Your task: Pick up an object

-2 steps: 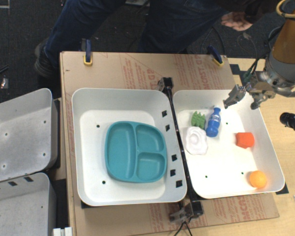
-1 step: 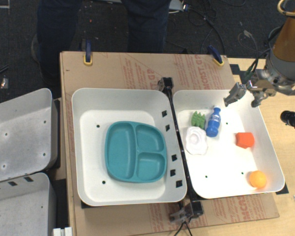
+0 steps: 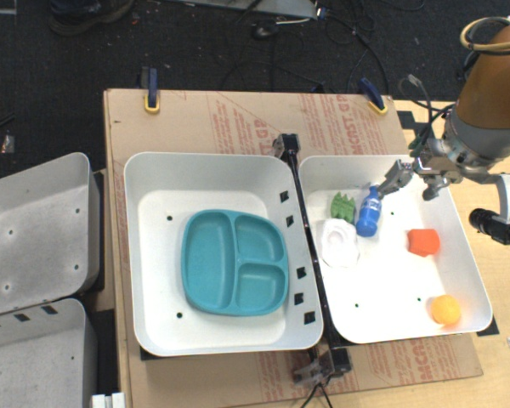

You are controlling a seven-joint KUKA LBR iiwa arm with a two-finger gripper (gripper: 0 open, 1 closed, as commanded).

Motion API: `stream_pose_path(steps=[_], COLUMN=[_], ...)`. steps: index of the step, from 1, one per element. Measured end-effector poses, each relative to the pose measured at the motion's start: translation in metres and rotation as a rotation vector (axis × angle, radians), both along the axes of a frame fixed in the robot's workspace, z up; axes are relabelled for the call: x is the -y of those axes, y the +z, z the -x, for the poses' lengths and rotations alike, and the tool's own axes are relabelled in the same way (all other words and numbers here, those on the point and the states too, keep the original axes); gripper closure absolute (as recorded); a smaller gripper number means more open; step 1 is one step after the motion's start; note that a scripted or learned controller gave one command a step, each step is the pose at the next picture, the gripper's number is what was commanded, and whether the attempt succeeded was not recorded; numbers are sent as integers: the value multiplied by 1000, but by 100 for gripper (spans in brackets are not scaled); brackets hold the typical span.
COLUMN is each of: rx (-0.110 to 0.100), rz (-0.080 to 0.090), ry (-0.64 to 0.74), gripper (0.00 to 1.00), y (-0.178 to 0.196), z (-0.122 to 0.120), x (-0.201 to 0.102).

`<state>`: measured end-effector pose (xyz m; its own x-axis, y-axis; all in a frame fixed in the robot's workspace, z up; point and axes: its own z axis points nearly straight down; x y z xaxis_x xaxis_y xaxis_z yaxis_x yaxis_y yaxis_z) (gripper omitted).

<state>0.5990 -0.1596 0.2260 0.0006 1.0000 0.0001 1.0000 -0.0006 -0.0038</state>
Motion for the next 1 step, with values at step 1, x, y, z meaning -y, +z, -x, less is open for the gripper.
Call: stream_pose_path(steps=[1], rx=[-1], rz=[-1], ry=[0], gripper=[0], y=[-61], z=[-7], x=[-1])
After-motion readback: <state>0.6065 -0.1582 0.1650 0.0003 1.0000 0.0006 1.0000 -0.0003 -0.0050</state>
